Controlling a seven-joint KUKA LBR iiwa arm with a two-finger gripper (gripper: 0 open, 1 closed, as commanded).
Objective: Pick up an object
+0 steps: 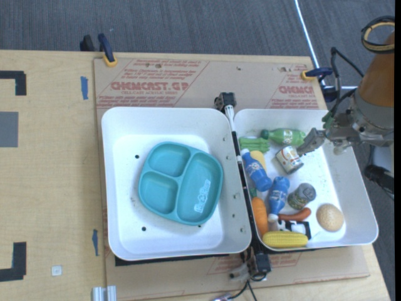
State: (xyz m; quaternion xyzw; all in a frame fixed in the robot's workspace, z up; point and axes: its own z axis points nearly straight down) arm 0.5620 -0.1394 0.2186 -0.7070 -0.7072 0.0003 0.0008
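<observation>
The right bin (357, 174) holds several small items. Among them are a green bottle (285, 135), a silver can (289, 158), two blue bottles (255, 171) (279, 193), a round grey-green tin (302, 195), a bread roll (330, 217), a corn cob (285, 238), a carrot (259, 212) and a red sausage (296, 215). My gripper (312, 142) hangs low over the bin's upper right part. It is just right of the silver can and below the green bottle's end. Nothing is visibly held in it.
The left bin (119, 143) carries a teal divided plate (180, 182). A black clamp (225, 100) sits at the top of the seam between the bins. Both bins rest on a cardboard sheet (188, 80) on the wooden bench. Cables hang by the arm at the right.
</observation>
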